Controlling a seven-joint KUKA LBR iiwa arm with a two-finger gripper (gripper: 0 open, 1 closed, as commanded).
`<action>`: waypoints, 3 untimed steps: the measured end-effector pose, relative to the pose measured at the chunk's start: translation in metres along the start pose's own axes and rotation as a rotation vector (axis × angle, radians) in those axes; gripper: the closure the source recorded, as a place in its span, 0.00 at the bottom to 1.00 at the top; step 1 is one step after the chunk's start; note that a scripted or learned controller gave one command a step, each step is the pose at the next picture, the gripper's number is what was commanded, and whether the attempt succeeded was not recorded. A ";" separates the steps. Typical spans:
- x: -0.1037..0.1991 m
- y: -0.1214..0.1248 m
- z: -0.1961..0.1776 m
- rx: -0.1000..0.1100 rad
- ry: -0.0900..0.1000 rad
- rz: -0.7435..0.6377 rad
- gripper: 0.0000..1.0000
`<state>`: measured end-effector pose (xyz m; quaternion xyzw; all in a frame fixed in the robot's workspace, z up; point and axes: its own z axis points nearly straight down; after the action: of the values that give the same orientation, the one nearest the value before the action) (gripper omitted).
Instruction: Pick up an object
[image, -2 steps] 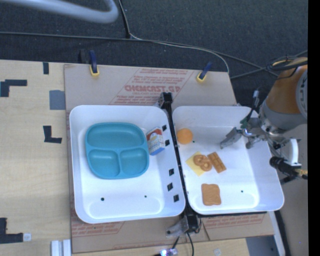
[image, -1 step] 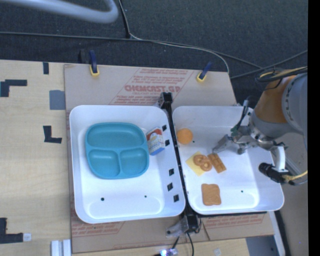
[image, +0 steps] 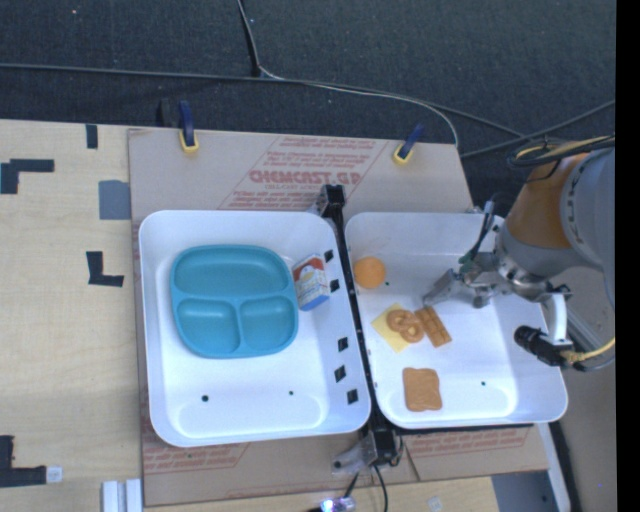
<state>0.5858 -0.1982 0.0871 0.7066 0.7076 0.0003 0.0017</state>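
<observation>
Camera view looks down at a slant on the table (image: 60, 330), two shallow white bins side by side on a cardboard sheet (image: 300, 175) with red print, held by two clamps at its far edge. Left bin (image: 250, 410) holds a teal divided plate (image: 235, 300) with three compartments, and just beside the plate's right edge a small carton (image: 312, 282), white and blue with a red patch, lying tilted. Right bin (image: 500, 395) holds the pickable toy food: an orange ball-like fruit (image: 369, 272) near the bin's far left corner; a pale yellow flat slice (image: 396, 330) near the middle with a brown pretzel-shaped piece (image: 404, 323) lying on it; a brown ridged strip (image: 433, 326) touching the slice's right edge; and a tan, roughly square toast piece (image: 421, 389) near the front, apart from the rest. Arm comes in from the right, grey with the orange band (image: 545, 205) above the wrist. Claw (image: 432, 293) sits low over the right bin, tip pointing left, just above the brown strip and to the right of the fruit. Cannot tell whether the claw is spread or pressed together; too small and dark at the tip. Nothing is visibly between its tips. Black cables run across the dark floor behind the table.
</observation>
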 end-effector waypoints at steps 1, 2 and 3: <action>0.000 0.001 -0.011 -0.003 -0.001 -0.002 1.00; 0.006 -0.002 -0.055 0.001 0.002 -0.001 1.00; -0.003 -0.002 -0.112 0.000 0.000 0.001 1.00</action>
<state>0.5833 -0.2014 0.1995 0.7069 0.7073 0.0006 0.0018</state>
